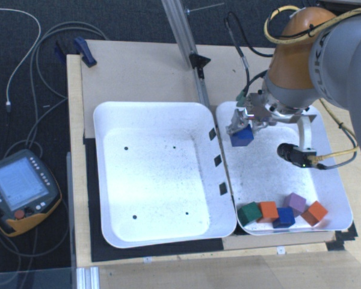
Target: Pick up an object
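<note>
The arm (316, 47) reaches in from the right over the right bin (334, 179), and its tool (243, 125) is closed on a blue block (242, 136), which shows between the fingers, near that bin's upper left corner and close to the divide between the two bins. Along the same bin's near edge lie a green block (249, 212), an orange block (268, 210), a second blue block (284, 217), a purple block (296, 202) and another orange block (315, 212), clustered together. The left bin (108, 116) sits beside it on the table (138, 71).
</note>
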`<state>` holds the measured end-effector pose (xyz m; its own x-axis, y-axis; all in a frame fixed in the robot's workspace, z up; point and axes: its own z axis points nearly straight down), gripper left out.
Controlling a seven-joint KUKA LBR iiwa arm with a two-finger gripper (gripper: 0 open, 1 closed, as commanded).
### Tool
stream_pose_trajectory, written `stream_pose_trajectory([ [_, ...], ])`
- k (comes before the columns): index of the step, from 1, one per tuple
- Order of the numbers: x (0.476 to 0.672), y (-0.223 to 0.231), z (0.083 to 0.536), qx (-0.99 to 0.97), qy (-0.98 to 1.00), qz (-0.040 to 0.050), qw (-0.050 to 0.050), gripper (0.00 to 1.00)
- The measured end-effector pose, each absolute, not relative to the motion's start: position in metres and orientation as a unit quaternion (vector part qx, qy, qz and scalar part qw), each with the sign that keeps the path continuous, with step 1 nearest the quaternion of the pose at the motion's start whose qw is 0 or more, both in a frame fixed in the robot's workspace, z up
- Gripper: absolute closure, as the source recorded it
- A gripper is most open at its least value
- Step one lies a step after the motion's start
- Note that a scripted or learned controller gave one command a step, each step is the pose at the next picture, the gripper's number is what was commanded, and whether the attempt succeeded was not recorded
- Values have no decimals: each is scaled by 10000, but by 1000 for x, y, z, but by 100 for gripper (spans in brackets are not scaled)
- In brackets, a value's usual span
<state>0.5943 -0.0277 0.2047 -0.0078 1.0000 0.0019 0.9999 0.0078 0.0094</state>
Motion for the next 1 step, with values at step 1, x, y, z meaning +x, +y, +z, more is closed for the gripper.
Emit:
stream_pose_trajectory([
  [1, 631, 50, 219, 7036, 7106, 33, 5, 100],
])
